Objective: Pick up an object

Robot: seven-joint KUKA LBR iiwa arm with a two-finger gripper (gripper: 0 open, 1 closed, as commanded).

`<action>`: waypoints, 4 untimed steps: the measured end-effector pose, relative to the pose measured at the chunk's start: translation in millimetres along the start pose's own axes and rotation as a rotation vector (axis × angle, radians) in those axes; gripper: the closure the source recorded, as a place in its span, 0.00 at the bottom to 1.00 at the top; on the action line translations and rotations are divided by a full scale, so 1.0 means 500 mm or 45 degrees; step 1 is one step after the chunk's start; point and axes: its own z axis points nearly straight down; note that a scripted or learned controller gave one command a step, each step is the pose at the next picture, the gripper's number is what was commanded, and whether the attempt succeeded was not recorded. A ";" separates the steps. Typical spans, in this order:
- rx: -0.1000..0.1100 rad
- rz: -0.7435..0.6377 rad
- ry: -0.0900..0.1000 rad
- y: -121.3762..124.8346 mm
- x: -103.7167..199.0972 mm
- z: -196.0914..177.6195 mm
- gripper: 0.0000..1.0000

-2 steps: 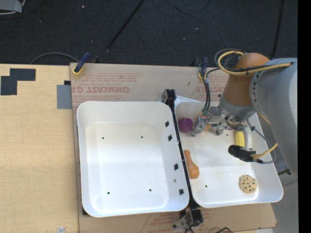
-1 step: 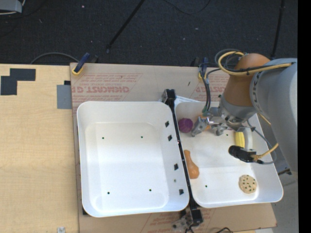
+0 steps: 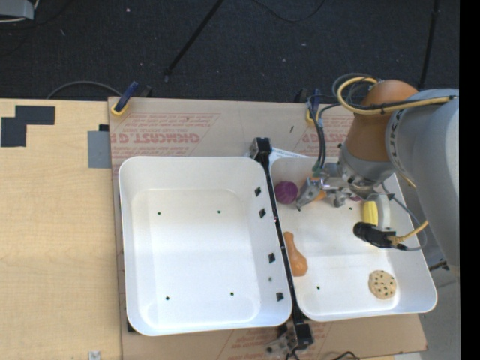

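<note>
In the right bin (image 3: 352, 306), my gripper (image 3: 313, 191) hangs low over the far part, just right of a purple round object (image 3: 286, 192). A small orange bit (image 3: 320, 196) shows at the gripper; I cannot tell whether it is held. An orange carrot-shaped object (image 3: 295, 255) lies against the bin's left wall. A round cookie with dark spots (image 3: 382, 283) sits at the near right corner. A yellow object (image 3: 370, 211) lies by the right wall, partly under the wrist.
The left bin (image 3: 135, 238) stands beside the right one, with a black divider strip (image 3: 271, 231) between them. Cardboard (image 3: 187, 130) lies under both bins. The grey arm (image 3: 420, 163) covers the right bin's far right side.
</note>
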 end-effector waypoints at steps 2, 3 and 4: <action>0.000 0.000 0.001 0.011 -0.028 -0.007 0.00; 0.002 0.004 -0.004 0.009 0.014 0.000 0.00; -0.002 0.003 -0.001 0.011 -0.065 -0.037 0.00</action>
